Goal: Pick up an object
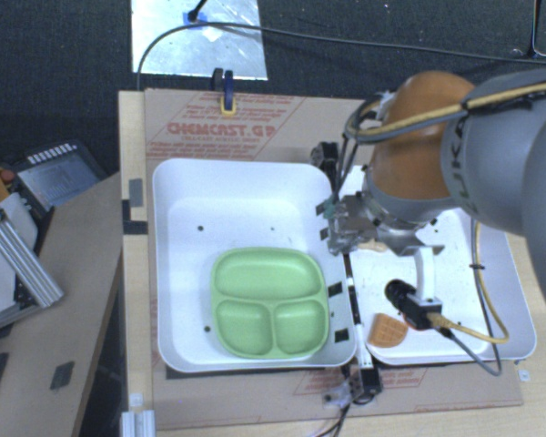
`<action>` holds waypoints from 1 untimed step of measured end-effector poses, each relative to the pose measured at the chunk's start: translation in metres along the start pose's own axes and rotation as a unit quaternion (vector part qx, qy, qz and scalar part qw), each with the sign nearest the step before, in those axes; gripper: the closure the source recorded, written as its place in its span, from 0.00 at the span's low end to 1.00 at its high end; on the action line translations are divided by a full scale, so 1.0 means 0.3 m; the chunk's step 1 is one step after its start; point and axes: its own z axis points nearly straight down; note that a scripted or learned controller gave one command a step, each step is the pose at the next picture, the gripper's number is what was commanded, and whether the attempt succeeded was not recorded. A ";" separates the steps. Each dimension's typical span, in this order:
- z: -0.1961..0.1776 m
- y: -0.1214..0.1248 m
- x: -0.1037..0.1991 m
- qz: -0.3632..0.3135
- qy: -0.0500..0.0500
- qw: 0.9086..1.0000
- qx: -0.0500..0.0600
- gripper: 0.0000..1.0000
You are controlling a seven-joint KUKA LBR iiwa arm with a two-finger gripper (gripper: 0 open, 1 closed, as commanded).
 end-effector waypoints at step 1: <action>-0.021 -0.024 0.181 0.000 0.000 1.000 -0.001 1.00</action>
